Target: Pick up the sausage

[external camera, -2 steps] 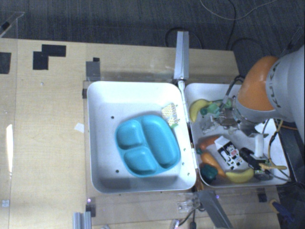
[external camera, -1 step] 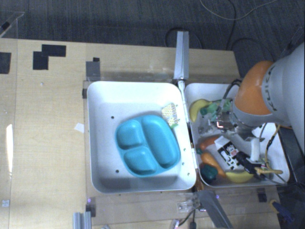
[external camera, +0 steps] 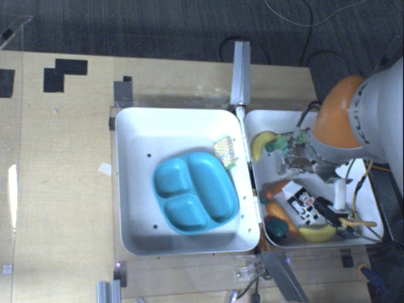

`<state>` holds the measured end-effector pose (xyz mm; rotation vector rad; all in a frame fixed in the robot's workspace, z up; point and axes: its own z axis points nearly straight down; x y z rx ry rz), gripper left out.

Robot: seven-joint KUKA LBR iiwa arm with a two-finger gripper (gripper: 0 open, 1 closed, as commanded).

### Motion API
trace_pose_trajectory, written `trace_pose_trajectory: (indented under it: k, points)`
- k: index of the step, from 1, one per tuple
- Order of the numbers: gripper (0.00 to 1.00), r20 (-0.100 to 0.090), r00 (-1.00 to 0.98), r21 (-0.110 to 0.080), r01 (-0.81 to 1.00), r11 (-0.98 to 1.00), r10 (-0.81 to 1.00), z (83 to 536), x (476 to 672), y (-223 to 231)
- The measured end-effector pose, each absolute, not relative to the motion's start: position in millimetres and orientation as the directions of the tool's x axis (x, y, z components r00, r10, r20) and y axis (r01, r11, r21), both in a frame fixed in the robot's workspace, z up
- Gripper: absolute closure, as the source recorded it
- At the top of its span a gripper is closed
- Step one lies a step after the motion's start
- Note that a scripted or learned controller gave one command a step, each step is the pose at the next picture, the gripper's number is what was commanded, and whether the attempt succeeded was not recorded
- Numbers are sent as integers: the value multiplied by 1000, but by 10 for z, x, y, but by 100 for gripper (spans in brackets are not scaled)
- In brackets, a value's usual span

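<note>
Crowding the right bin (external camera: 377,202), arm half-hiding toys; pincer (external camera: 297,160) state impossible to tell.

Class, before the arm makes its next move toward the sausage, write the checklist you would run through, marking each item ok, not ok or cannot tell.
1. Sausage located: cannot tell. An orange-brown piece in the right bin may be it, partly hidden.
2. Claw over the right bin: ok.
3. Claw free of any load: cannot tell, its tips are blurred.
4. Room around the target: not ok. A card, a banana and a teal ball crowd it.
5. Left bin out of the way: ok. It holds a blue tray.
</note>
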<state>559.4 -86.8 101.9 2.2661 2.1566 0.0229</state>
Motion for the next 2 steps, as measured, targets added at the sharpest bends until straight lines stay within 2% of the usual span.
trace_pose_trajectory:
  k: [1, 2]
  points:
    - [100, -2, -266, 6, 964, 266, 964, 1140, 5636, -1026]
    - [100, -6, -390, 9, 921, 390, 921, 912, 5664, -1489]
